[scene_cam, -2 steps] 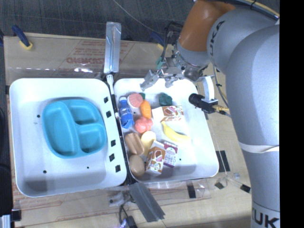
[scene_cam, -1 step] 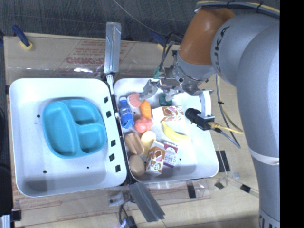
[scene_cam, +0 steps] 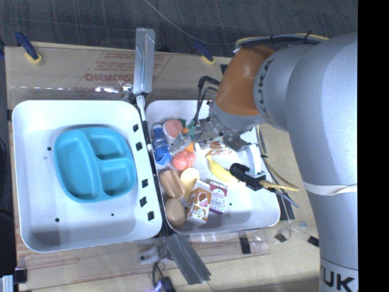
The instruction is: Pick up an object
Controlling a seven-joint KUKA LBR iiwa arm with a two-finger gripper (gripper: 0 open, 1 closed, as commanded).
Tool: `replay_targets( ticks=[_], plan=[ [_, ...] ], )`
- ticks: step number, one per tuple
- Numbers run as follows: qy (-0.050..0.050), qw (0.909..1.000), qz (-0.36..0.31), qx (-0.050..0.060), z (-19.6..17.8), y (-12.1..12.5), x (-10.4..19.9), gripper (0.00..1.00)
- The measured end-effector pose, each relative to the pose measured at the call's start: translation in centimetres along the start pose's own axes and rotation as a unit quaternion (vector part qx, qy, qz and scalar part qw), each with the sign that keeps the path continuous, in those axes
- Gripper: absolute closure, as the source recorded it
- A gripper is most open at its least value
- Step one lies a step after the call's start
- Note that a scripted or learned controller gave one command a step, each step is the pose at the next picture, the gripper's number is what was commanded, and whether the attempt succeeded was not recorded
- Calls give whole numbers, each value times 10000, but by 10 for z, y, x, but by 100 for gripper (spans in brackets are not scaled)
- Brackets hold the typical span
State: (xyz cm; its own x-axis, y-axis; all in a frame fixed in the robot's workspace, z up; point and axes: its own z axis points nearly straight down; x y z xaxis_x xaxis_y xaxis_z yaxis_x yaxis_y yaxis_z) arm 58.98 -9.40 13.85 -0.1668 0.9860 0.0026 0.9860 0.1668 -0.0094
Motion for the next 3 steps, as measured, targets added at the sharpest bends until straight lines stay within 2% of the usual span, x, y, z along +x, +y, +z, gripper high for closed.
replay_targets(
  ticks=[1,2,3],
  plan=[
    [-22,9999,-123,-22,47,13,-28,0],
    [-21,9999,-125,-27,46,13,-28,0],
    [-18,9999,-149,-22,36,14,-27,100]
  ],
)
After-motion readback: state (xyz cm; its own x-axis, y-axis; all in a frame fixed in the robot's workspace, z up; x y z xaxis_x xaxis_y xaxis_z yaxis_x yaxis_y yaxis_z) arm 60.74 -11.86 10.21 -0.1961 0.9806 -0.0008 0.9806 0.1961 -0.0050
